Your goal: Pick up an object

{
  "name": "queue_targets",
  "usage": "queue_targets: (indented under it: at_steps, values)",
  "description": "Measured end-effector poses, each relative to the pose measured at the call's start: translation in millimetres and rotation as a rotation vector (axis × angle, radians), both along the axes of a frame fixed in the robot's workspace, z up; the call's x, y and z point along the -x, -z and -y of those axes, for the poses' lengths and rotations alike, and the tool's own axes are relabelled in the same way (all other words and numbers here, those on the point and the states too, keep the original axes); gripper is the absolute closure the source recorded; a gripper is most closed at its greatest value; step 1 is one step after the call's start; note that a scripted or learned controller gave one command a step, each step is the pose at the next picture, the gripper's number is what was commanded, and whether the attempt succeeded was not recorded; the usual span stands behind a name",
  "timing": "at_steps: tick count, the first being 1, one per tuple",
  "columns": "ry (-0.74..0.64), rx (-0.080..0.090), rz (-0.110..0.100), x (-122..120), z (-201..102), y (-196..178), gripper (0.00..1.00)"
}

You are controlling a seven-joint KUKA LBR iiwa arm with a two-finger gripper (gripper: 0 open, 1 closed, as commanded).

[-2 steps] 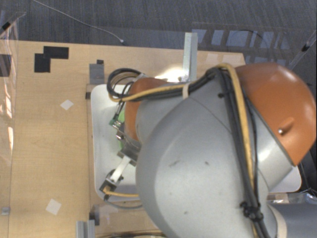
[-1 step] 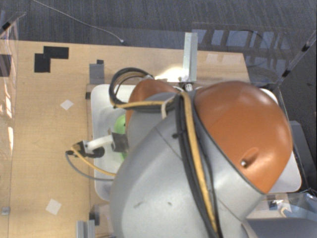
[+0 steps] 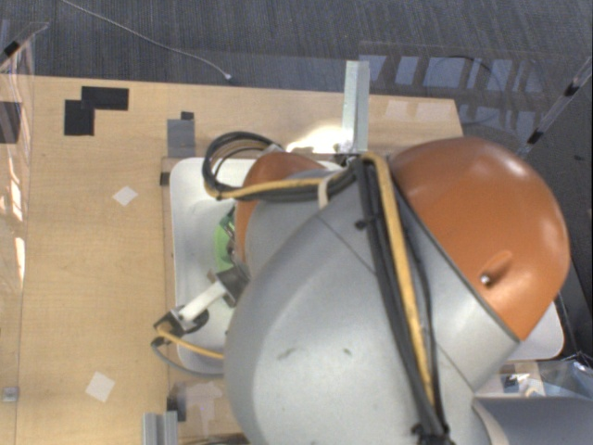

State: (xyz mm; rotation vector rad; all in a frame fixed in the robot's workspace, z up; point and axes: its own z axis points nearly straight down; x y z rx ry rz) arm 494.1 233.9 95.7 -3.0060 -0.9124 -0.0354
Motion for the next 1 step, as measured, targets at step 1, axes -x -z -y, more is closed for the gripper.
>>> queue_targets:
  at_steps: [1]
  values:
    - [0.344, -0.013, 0.009, -3.0, -1.4, -1.0, 1.00]
